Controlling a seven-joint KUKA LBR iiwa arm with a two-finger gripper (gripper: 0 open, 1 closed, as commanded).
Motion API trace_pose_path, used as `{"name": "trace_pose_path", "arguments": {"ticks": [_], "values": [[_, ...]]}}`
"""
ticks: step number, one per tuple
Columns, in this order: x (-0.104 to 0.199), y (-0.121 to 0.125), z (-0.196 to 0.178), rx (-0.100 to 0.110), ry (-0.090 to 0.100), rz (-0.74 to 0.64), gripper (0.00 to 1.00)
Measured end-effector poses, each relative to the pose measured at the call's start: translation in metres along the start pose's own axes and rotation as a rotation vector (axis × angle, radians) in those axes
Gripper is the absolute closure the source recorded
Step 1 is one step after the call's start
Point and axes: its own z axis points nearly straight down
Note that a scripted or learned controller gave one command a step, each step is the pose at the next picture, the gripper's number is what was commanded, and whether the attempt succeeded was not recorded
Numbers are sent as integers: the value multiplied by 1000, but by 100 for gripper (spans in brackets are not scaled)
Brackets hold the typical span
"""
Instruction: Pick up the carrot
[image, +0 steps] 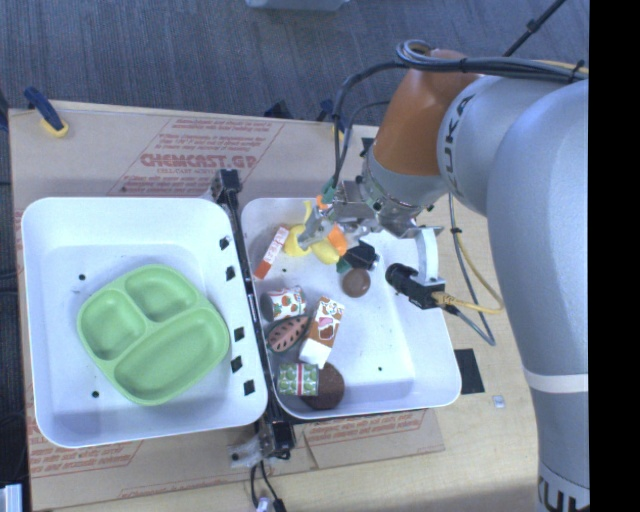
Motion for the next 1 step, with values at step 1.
{"name": "trace_pose_path", "arguments": {"ticks": [1], "values": [[-112, 7, -27, -3, -3, 5, 100]]}}
